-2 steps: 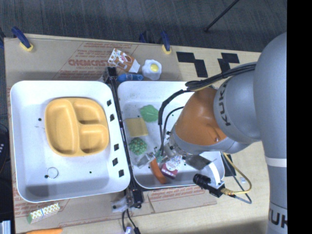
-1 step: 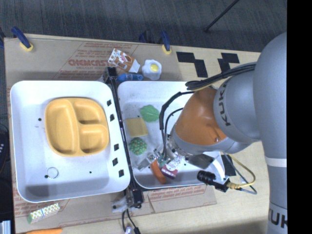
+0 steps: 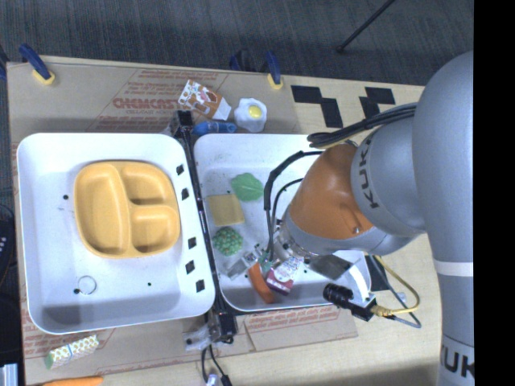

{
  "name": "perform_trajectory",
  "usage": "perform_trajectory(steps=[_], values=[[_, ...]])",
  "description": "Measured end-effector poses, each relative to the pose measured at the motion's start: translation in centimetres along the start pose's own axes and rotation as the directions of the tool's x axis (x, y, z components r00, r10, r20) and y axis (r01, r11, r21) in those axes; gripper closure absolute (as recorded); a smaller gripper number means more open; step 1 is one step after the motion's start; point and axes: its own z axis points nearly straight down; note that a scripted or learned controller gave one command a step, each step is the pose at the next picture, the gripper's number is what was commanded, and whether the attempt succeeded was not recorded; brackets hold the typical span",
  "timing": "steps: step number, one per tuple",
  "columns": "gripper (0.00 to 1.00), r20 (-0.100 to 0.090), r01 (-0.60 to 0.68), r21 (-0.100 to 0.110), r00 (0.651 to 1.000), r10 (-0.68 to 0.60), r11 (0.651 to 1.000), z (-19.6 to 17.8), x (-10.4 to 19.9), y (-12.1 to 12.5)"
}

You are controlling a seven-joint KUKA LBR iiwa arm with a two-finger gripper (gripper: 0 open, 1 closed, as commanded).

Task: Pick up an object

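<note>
Gripper is seen lowered into the right bin, near that bin's front wall, directly above a small cluster of items; whether its fingers are spread or closed cannot be told, since the wrist hides them, and nothing is seen to be held. An orange carrot-like piece and a small red and white packet are found just below the gripper, touching one another, close to the right bin's front wall. Both are judged light; the carrot-like piece appears stiff and smooth, so a grasp across its narrow middle is advised, while the packet is judged soft and likely to crumple. Toward the right bin's centre, a green bumpy ball, a tan block and a pale green leaf-shaped item are noted, apart from the cluster. A yellow divided tray lies in the left bin, beside the right bin. Crowding at the cluster is judged the main hindrance: two items could be nudged together.
</note>
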Motion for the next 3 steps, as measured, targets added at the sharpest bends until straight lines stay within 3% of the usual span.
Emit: perform_trajectory(steps=[1, 2, 3], values=[[0.00, 0.001, -0.064, 0.000, 0.998, 0.064, 0.998, 0.01, -0.21, -0.13], [0.00, 0.001, -0.335, 0.000, 0.942, 0.335, 0.942, 0.01, 0.06, 0.04], [1.00, 0.002, -0.331, -0.002, 0.944, 0.331, 0.944, -0.96, 0.04, 0.08]])
